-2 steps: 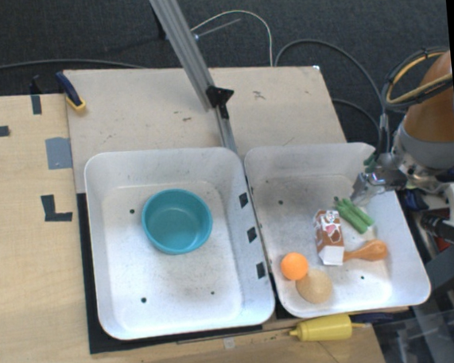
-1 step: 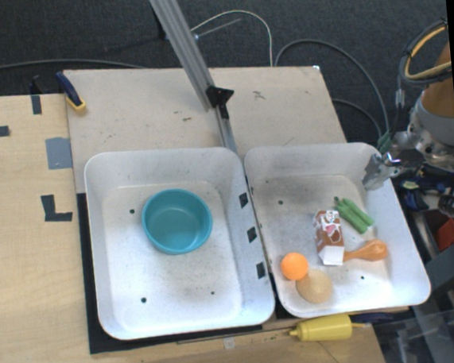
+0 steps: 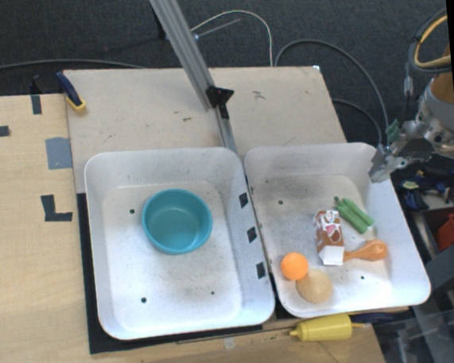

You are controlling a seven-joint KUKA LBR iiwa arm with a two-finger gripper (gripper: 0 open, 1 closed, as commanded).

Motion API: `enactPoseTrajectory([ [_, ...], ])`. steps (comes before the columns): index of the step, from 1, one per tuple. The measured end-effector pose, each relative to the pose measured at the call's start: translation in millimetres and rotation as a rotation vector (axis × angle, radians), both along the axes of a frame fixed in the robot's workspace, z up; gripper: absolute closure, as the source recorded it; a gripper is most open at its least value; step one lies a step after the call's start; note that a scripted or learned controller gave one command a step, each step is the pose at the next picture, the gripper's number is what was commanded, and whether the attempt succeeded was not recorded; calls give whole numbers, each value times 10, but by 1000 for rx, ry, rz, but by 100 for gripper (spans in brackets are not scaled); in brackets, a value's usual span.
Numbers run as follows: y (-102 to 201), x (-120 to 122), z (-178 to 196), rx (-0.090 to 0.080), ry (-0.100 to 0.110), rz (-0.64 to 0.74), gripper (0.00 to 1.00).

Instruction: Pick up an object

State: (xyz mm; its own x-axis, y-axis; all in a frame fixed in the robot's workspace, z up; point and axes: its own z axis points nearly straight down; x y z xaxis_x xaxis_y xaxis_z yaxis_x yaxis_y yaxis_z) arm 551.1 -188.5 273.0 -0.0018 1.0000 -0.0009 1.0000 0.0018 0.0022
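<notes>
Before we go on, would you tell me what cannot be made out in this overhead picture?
- Grey arm's end effector, camera view: small and blurred at the right white bin's rim; finger state unreadable.
- Arm's upper part: cut off by the right edge.
- Small red-and-white carton: print too small to read.
- Yellow plastic bottle: partly under the bin's front rim.

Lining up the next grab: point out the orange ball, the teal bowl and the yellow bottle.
orange ball [image 3: 294, 266], camera view, middle of the ball.
teal bowl [image 3: 176, 221], camera view, inner floor of the bowl.
yellow bottle [image 3: 327, 328], camera view, middle of its body.
</notes>
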Motion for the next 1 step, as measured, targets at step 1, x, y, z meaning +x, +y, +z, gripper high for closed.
enactPoseTrajectory([
  [1,485,-5,-171,2,5,4,100],
])
